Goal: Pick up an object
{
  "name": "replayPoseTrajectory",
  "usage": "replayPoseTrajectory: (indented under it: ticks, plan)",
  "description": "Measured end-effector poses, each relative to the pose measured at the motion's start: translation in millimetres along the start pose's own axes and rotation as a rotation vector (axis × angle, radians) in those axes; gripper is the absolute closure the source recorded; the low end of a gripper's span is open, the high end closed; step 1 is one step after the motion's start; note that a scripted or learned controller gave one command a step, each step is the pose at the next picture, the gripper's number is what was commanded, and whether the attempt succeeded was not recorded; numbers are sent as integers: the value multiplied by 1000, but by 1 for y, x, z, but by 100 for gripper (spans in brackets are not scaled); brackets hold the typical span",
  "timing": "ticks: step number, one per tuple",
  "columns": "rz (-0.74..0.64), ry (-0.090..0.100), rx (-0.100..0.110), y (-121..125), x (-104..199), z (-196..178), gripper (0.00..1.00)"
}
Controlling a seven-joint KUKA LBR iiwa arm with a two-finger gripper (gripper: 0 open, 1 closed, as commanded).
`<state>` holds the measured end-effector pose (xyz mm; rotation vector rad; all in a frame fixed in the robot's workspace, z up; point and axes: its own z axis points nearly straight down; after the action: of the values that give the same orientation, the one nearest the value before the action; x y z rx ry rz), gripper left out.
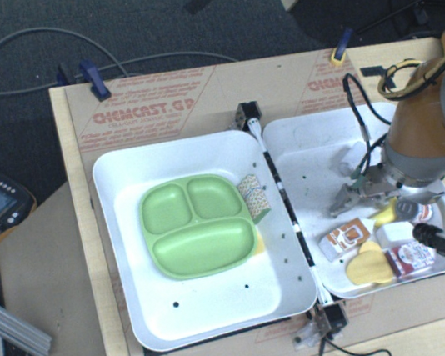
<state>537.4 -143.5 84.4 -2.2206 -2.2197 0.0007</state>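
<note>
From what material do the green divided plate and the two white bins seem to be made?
The green divided plate looks like moulded plastic with a matte finish: uniform colour, rounded compartment walls and only soft highlights. The left bin and the right bin look like thin formed plastic, smooth and slightly glossy, with rounded corners and rolled rims. Neither material can be confirmed from the picture.

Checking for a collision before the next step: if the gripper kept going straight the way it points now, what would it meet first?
The gripper points leftward and down over the right bin. Nothing lies ahead of its tips, so it would likely meet the bin's bare floor first, though depth is unclear.
</note>
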Motion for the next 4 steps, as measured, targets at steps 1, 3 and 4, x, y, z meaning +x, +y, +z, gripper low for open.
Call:
replayPoseTrajectory:
  ticks: [1,3,4]
  plan:
    - [-1,-2,-3,97,-22,-1,0]
    - [-1,1,0,16,-69,0,0]
    - [1,-1,-3,17,-69,-10,100]
